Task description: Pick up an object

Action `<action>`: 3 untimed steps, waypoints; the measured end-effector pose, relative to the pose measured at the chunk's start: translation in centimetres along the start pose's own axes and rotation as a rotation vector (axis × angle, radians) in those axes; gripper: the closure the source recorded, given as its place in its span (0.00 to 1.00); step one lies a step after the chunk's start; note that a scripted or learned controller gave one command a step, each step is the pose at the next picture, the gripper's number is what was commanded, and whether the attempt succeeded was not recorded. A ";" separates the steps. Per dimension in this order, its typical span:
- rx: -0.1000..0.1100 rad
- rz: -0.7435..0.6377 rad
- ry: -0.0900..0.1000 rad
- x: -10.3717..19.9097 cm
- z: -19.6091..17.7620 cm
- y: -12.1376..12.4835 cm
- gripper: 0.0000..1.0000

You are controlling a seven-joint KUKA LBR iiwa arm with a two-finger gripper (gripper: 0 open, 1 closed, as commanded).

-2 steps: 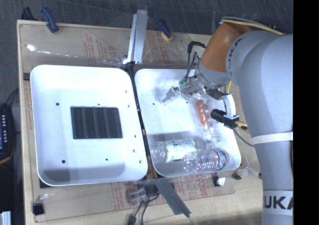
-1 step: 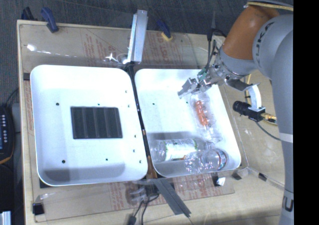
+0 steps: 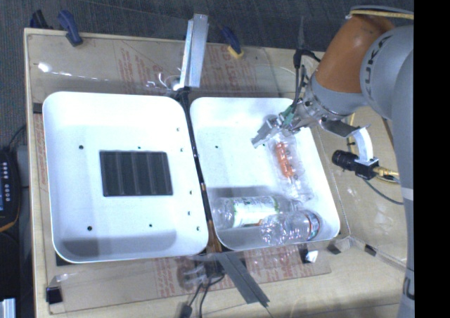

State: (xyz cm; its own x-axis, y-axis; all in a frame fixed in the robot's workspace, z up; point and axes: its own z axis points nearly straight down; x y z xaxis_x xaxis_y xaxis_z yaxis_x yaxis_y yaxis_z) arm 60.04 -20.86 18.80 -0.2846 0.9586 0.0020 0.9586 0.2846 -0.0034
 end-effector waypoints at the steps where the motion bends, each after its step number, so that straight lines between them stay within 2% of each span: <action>1: -0.005 -0.039 -0.003 -0.7 -0.8 1.9 0.00; 2: -0.001 -0.234 -0.001 0.1 3.5 -0.7 0.00; 3: -0.003 -0.178 -0.003 0.1 2.6 -1.2 0.00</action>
State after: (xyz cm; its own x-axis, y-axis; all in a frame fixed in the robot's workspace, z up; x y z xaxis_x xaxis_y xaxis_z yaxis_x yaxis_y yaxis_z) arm 58.86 -21.11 16.24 -0.4500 0.8930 -0.0006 0.8930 0.4500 -0.0008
